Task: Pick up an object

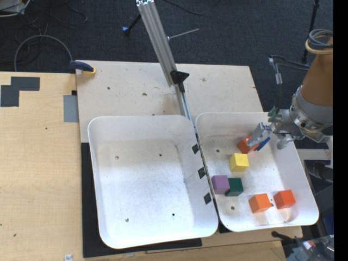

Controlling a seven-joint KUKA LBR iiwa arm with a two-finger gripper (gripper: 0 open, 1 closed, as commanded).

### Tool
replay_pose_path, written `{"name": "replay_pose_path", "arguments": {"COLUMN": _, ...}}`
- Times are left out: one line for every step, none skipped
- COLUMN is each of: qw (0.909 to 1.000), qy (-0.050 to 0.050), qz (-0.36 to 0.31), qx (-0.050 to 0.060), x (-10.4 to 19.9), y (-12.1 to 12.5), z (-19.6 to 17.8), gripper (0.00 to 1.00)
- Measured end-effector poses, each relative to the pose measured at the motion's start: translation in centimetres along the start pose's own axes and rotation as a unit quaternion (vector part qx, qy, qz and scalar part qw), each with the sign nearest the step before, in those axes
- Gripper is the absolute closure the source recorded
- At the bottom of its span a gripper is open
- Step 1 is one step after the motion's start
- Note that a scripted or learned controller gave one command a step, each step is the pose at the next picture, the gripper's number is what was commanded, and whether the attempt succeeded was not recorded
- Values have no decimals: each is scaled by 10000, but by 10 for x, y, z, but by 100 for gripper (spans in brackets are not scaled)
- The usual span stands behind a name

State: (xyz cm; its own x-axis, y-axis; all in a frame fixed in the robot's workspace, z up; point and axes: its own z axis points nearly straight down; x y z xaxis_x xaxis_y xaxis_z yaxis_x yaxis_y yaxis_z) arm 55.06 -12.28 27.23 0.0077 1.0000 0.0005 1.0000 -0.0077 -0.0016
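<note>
**Gripper low in the right bin, beside an orange-red piece**

Gripper (260, 137) sits low in the right bin (307, 200), its tips against a small orange-red object (244, 144); whether it is clenched or released cannot be told. Just below and left of it lies a yellow cube (238, 161); farther that way, a purple block (220, 183) touches a green block (235, 186). The piece might squirt sideways, judging by the slanted approach. Left bin (109, 145) sits alongside on the pale bench (136, 86); cables trail across dark floor (228, 31) behind.
</note>
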Motion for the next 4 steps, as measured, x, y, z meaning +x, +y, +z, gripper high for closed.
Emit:
{"name": "replay_pose_path", "arguments": {"qw": 10000, "qy": 3, "qz": -40, "qx": 23, "x": 15, "y": 5, "z": 21, "gripper": 0}}
{"name": "replay_pose_path", "arguments": {"qw": 10000, "qy": 2, "qz": -50, "qx": -13, "x": 35, "y": -12, "z": -14, "gripper": 0}}
{"name": "replay_pose_path", "arguments": {"qw": 10000, "qy": -15, "qz": -61, "qx": -43, "x": 12, "y": 22, "z": -114, "gripper": 0}}
{"name": "replay_pose_path", "arguments": {"qw": 10000, "qy": -7, "qz": -30, "qx": 11, "x": -9, "y": 14, "z": -98, "gripper": 0}}
